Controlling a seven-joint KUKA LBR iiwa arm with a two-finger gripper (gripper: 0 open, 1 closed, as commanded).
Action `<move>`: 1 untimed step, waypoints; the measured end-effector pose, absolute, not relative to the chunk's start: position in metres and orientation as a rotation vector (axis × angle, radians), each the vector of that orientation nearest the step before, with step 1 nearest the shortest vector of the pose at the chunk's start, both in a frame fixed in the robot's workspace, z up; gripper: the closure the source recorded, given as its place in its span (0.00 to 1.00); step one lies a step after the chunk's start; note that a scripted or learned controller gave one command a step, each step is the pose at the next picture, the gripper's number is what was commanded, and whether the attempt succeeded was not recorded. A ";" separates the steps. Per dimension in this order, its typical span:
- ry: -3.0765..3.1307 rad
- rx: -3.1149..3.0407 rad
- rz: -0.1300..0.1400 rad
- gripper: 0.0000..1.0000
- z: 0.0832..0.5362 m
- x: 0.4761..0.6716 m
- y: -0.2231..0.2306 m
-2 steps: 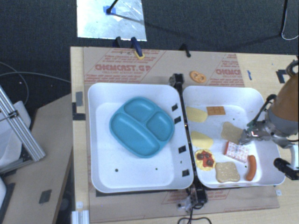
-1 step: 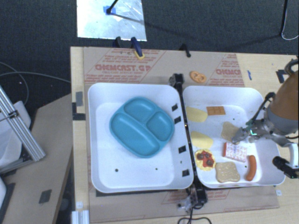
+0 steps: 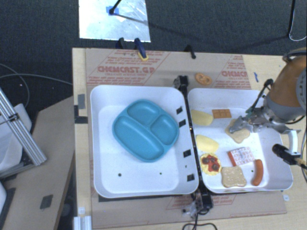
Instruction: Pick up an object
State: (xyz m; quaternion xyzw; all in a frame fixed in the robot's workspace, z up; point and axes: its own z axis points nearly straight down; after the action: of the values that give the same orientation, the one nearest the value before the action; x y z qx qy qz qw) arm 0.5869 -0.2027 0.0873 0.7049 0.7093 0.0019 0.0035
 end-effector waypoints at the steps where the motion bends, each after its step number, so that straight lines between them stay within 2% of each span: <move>1: 2.218 2.207 0.012 1.00 0.100 0.588 -0.203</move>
State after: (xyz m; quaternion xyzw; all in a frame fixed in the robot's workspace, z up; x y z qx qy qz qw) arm 0.5878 -0.2032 0.0998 0.7054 0.7088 0.0040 0.0061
